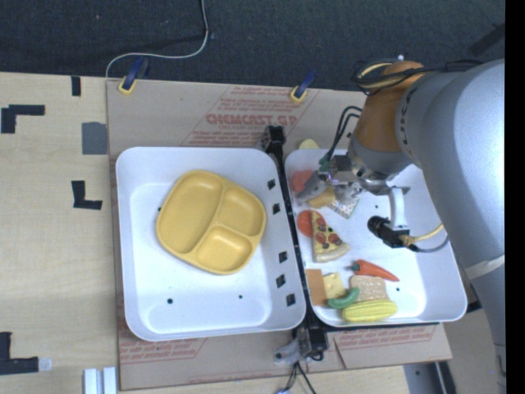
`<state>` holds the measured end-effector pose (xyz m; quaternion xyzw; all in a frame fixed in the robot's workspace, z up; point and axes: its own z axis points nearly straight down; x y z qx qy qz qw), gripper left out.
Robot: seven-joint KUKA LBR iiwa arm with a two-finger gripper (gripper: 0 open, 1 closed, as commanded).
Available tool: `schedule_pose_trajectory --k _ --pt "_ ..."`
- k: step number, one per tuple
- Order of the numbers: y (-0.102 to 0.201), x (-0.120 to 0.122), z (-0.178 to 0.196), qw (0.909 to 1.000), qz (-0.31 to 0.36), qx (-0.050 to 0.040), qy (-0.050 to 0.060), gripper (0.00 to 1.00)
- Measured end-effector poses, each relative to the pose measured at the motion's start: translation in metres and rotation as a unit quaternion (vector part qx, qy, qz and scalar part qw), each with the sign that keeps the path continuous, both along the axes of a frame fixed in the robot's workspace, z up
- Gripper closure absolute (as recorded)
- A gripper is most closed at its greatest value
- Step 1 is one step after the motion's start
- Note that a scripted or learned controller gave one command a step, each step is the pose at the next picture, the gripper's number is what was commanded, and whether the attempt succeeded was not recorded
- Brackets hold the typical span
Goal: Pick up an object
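A: Layout?
B: Two white bins on the counter (49, 245). Left bin (135, 302) carries a yellow three-part plate (212, 222), lying flat, a bit left of the divider. Right bin (439, 298) carries the toy food.

A: Arm?
B: Grey arm (459, 138) with orange band comes in from the right, over the far part of the right bin. Pincer (332, 189) is down among the items at the bin's far-left area.

A: Pincer state?
B: Cannot tell. Wrist and clutter hide it. A pale yellow piece (322, 198) sits right at its tip, touching or just beside, can't say which.

A: Candidates to pick?
B: Pizza slice (326, 238) just near of the pincer, lying flat. Red round piece (305, 222) touching the slice's left edge. Another reddish piece (302, 179) by the divider, left of the pincer. Pale round thing (308, 146) at the far-left corner. Carrot (376, 270) right of the slice. Near edge cluster: orange block (315, 286), cheese-like cube (333, 286), cracker (368, 287), green pod (344, 300), corn cob (369, 309), all packed close together.

A: Anything lifted?
B: All visible items rest on the bin floor.
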<state>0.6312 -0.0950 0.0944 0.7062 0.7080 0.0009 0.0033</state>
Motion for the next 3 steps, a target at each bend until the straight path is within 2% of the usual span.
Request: schedule_pose_trajectory --k 1,2,3 --pt "0.000 0.032 -0.004 0.9999 0.003 0.0048 0.014 0.00" --pt "0.002 0.035 -0.002 1.0000 0.000 0.0015 0.000 0.00" --pt "0.004 0.037 0.012 1.0000 0.002 0.0026 -0.003 1.00"
